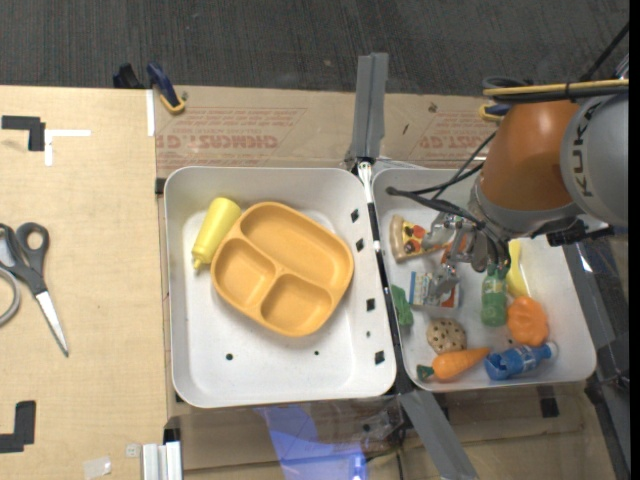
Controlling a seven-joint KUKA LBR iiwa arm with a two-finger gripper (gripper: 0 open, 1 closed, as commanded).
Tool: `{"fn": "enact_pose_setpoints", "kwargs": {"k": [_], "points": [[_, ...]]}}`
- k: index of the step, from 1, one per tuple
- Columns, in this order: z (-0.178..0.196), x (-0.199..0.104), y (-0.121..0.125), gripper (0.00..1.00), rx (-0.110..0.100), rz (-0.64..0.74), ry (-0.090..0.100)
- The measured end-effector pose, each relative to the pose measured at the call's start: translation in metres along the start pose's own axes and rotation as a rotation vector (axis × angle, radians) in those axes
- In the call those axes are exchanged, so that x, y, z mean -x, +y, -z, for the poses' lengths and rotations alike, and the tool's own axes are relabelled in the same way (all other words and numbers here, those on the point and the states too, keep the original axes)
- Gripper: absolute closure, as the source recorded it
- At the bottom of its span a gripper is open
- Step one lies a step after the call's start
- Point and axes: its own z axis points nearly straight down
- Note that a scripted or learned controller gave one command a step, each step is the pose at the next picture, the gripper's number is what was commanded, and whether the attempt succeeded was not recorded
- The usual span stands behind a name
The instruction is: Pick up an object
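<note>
**benchwatcher:** Orange-banded arm hangs over the right bin. Biggest thing around is the yellow divided tray in the left bin, with a yellow bottle at its far-left corner.

**gripgeek:** And the claw?

**benchwatcher:** The gripper sits mid-bin; can't tell its state. A green bottle stands just beside it toward the right rim. The carrot lies along the near edge, its long axis roughly parallel to that edge.
</note>
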Motion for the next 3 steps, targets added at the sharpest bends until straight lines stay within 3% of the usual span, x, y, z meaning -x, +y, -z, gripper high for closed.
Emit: {"fn": "enact_pose_setpoints", "kwargs": {"k": [1,2,3], "points": [[0.000,0.040,-0.052,0.00,-0.001,0.063,-0.004],[-0.005,-0.003,-0.088,0.00,-0.001,0.006,0.006],[-0.006,0.023,-0.026,0.00,0.001,0.074,0.005]]}}
